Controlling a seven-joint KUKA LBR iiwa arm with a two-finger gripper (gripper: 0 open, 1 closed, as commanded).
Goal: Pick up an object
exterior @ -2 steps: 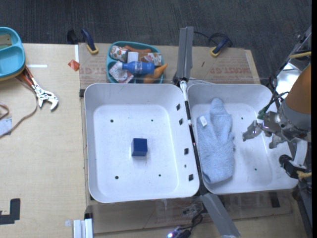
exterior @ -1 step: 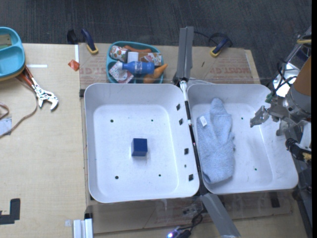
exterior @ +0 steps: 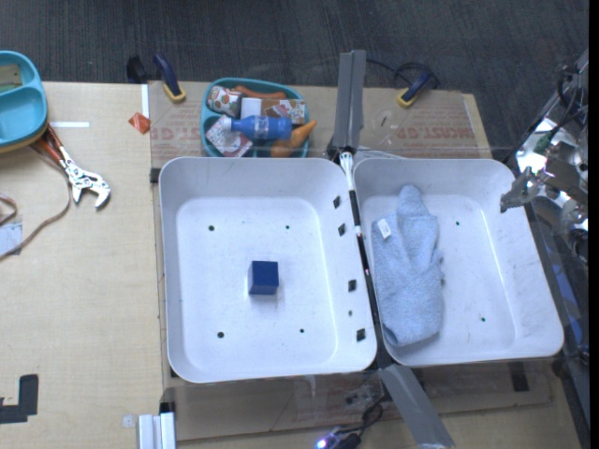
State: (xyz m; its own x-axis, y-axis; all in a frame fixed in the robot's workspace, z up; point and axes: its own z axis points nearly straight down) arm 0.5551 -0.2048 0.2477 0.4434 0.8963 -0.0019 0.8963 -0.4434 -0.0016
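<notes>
We see the end effector at 3 o'clock, grip state unclear; limp towel may slip, blue cube sits far.

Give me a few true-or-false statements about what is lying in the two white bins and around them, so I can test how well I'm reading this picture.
1. A small dark blue cube lies in the left shallow white plastic bin. True.
2. A light grey-blue fabric mitten lies in the right shallow white plastic bin. True.
3. The cube rests on top of the mitten. False: they lie in separate bins, well apart.
4. A silver metal wrench lies inside the left bin. False: it lies on the wooden bench, left of both bins.
5. A teal bowl holding small packets and a blue bottle stands beyond the left bin. True.
</notes>
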